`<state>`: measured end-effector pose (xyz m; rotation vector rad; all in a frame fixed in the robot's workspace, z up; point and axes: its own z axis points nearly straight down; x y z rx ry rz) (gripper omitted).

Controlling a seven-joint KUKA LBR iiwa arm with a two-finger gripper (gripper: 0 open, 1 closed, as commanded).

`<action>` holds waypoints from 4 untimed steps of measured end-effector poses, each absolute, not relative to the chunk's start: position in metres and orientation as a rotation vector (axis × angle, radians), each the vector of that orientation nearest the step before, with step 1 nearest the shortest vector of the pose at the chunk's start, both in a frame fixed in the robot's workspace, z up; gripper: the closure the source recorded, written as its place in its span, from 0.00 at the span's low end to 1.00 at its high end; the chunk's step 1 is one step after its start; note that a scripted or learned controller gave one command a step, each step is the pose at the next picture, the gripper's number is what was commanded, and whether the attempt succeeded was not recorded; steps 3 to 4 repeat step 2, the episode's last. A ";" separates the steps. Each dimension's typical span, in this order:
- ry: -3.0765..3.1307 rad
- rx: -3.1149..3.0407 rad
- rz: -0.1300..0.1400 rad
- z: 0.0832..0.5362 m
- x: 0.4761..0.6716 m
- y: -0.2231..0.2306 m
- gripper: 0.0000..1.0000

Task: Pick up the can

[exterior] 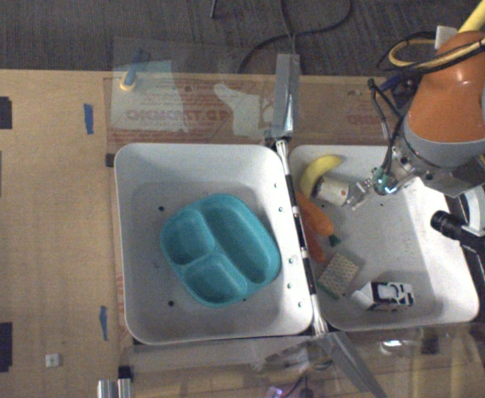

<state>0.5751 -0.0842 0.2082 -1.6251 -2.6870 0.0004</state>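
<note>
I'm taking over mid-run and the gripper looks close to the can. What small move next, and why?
Probably a short nudge toward the left bin and down, to centre on the can. The gripper sits at the can's right end, not clearly around it, and the can lies on its side in the right bin, with the banana and carrot crowding it.

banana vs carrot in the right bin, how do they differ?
Colour: the banana is yellow, the carrot orange with a green tip.
Shape: the banana curves, the carrot runs straight.
Place: the banana lies at the right bin's far left corner, the carrot just nearer along the left wall.
Both lie flat against that bin's left side, close together.
</note>
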 end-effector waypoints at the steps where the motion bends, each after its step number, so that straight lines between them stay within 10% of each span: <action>1: -2.832 -1.356 0.000 0.231 0.520 -0.073 1.00; 2: -2.941 -1.113 -0.002 0.262 0.552 -0.027 1.00; 4: -2.941 -1.113 -0.002 0.262 0.552 -0.027 1.00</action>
